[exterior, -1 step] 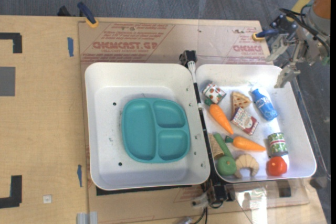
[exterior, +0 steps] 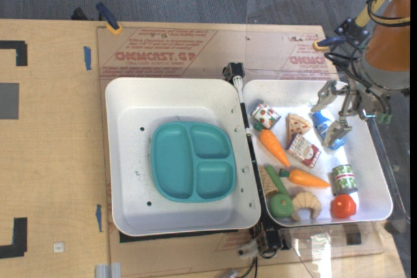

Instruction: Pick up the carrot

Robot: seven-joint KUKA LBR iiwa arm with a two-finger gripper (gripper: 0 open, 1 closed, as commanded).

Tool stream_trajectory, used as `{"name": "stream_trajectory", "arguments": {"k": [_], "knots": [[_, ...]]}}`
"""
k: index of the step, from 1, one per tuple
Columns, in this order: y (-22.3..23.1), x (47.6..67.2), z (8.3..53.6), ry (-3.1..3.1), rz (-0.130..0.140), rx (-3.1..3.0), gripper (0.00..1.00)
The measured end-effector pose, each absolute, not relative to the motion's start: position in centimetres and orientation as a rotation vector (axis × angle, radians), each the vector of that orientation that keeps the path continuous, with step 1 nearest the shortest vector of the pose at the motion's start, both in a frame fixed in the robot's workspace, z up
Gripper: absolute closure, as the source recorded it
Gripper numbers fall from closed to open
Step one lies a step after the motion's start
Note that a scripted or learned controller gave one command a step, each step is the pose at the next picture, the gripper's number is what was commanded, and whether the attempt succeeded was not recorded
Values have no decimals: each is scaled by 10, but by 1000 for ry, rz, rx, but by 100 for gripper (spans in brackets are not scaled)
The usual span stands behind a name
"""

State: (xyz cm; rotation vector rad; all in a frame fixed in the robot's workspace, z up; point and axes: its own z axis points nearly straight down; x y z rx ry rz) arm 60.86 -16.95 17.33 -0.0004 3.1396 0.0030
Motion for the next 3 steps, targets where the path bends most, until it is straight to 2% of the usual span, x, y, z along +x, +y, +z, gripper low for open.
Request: {"name": "stream_trajectory", "arguments": {"k": [1, 2, 3], "knots": [[-121, 612, 97, 3128, -2, -51, 0], [-118, 516, 91, 3130, -1, -36, 0], [-108, 506, 91, 3111, -5, 266, 0]]}}
